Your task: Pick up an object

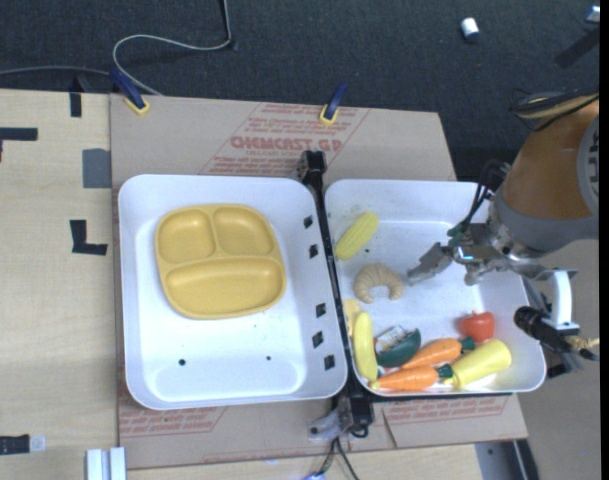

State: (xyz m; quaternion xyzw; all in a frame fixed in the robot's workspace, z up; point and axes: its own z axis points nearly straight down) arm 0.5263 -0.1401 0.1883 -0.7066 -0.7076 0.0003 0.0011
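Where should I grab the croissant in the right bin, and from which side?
Take the croissant across its thick middle, coming straight down from above. It lies flat and apart from the other food, with bare bin floor around it, so fingers should fit on both sides. Its curved, tapering ends look likely to slip. The gripper sits just to its right, so the move would be short.

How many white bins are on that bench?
2. The left bin holds a yellow divided plate. The right bin holds toy foods, among them a corn cob, a croissant and a carrot.
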